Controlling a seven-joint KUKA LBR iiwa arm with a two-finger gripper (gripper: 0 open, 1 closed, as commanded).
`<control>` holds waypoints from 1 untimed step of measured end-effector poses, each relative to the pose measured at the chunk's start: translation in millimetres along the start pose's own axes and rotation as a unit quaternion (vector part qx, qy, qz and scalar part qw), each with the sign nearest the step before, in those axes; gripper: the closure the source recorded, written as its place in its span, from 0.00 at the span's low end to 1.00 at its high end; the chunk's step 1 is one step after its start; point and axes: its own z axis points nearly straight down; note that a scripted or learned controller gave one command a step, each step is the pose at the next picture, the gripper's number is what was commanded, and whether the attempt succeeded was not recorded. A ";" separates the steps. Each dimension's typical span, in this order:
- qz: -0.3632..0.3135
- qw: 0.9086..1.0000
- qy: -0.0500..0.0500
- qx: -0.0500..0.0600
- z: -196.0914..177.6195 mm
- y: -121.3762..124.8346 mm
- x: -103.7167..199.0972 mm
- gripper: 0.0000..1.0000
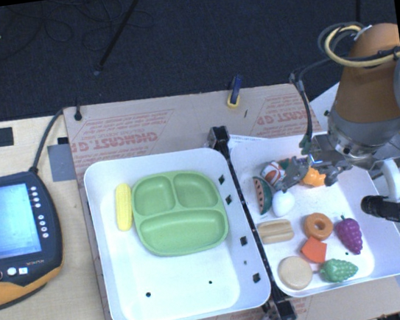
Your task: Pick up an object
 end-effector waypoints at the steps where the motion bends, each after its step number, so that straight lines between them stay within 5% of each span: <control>1: -0.001 1.000 0.000 -0.005 -6.5 1.8 0.0 0.00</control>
